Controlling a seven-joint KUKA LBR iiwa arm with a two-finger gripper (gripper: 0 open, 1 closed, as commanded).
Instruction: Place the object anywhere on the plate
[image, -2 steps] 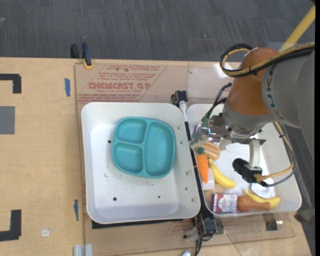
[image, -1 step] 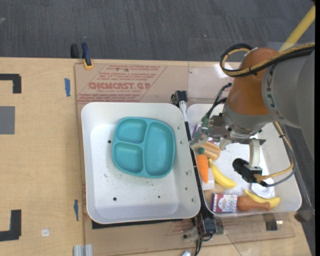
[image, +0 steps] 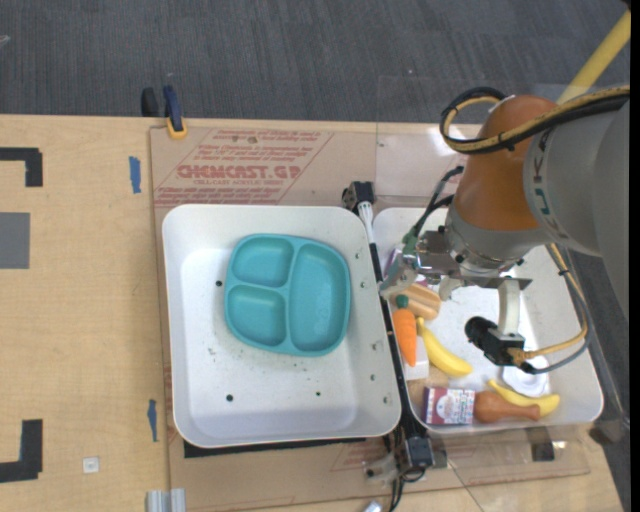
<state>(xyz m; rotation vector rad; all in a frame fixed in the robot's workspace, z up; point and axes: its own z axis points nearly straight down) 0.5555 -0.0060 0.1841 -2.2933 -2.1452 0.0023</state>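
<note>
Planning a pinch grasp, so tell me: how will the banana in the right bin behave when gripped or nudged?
The banana looks smooth and glossy, so it may slip. Its curve suggests that it would pivot rather than roll straight. It lies close to the carrot, which a nudge would probably disturb.

You saw a smooth, matt teal plastic plate (image: 288, 294) in a glossy white plastic bin (image: 200, 390), speckled dark. The bench (image: 80, 330) looked like matt wood, under printed cardboard (image: 255, 165). The toy carrot (image: 404, 337) and banana (image: 443, 357) looked plastic.
</note>
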